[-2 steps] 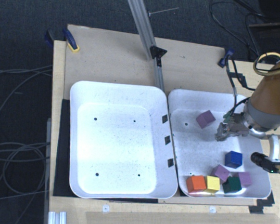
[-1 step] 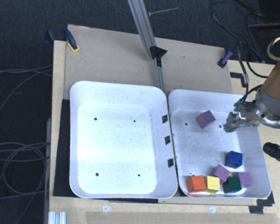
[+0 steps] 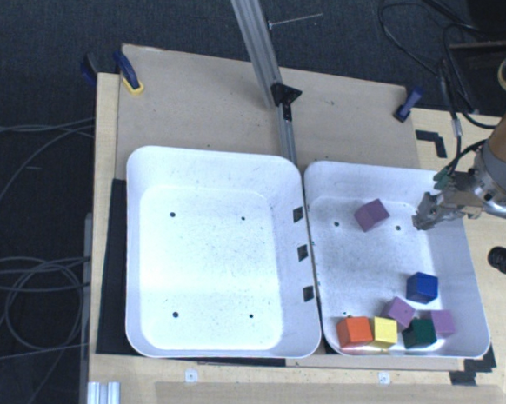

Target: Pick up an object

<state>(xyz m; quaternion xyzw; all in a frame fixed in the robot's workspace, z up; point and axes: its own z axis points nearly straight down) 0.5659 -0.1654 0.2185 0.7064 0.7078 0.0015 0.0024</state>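
Here the gripper (image 3: 427, 216) hangs beside the purple cube (image 3: 371, 214); its opening cannot be told.

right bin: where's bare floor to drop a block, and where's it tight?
Free: the right bin's middle floor, bordered by the purple block above, the blue block at right and the divider wall at left. Tight: the near right corner, where orange, yellow, green and two purple blocks cluster. The tool hangs over the far right edge.
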